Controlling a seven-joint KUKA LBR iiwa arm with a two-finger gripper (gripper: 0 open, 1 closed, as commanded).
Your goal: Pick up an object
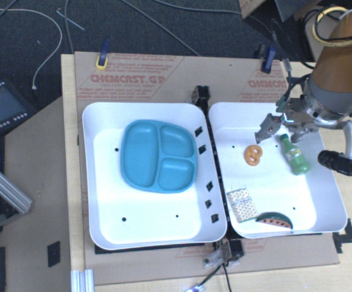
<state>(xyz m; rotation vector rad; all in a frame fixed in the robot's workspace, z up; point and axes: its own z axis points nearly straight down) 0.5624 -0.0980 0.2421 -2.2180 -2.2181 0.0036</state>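
In the left bin (pixel 97 181) I see only a blue plate (pixel 159 156) with three compartments, lying near the middle. In the right bin (pixel 322 199) there are four things: a checkered packet (pixel 242 204) near the front left corner, a watermelon slice (pixel 274 220) at the front edge beside it, an orange pretzel (pixel 253 155) near the middle, and a green bottle (pixel 294 154) lying toward the right edge. The gripper (pixel 284 126) hangs over the back part of this bin, between pretzel and bottle, and its fingers are spread with nothing between them. I judge the step is the approach; nothing is picked yet. The next move, I think, needs to choose one thing, center over it and go down before closing.
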